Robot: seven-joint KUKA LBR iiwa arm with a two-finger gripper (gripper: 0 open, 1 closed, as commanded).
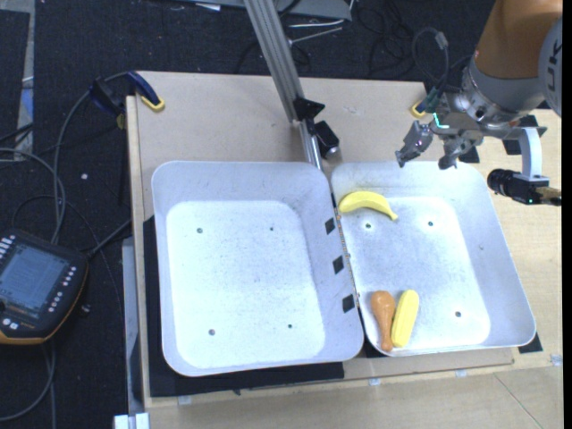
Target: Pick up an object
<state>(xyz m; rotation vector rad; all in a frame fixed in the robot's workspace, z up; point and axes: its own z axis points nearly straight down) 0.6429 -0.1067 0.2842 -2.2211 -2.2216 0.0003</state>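
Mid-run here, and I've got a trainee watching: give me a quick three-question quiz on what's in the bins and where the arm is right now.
1. True or false: the curved yellow banana lies in the left shallow white bin.
2. Which object touches the orange carrot-shaped toy? A) the banana B) the straight yellow oblong toy C) the two-finger gripper
3. Fill in: the gripper hovers above the ___ rim of the right shallow white bin.

Key: 1 false; 2 B; 3 far.
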